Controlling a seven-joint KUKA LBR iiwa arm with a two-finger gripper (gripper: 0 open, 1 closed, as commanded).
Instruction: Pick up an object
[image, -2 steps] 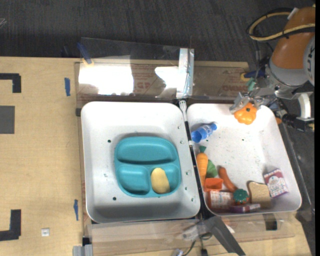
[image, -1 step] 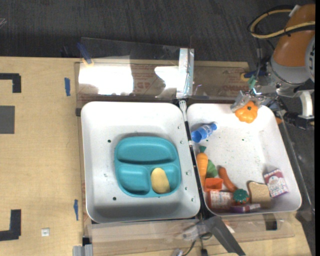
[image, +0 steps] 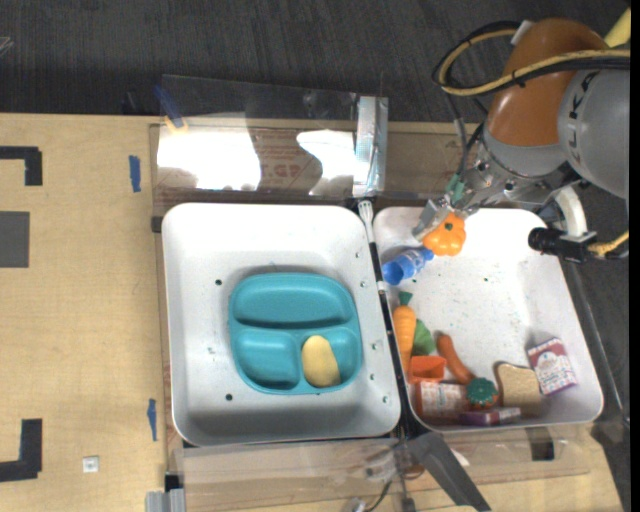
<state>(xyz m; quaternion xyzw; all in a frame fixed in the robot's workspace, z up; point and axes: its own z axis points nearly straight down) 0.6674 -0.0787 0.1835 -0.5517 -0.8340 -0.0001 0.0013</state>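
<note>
One fixed camera above the bench (image: 70, 300), looking down at a slant — both white bins framed: left bin (image: 190, 300), right bin (image: 510, 290). Mid-range; arm (image: 560, 90) enters from the frame's right.

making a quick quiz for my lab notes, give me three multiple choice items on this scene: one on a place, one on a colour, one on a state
1. Where is the yellow potato?
A. teal tray's lower right compartment
B. right bin
C. cardboard

2. What colour is the divided tray?
A. red
B. teal
C. black

3. What is at the end effector?
A. a bread slice
B. nothing near it
C. an orange pepper-like toy

Answers: 1 A, it lies in that compartment in the left bin. 2 B, plainly teal. 3 C, the toy sits right at its tip.
</note>
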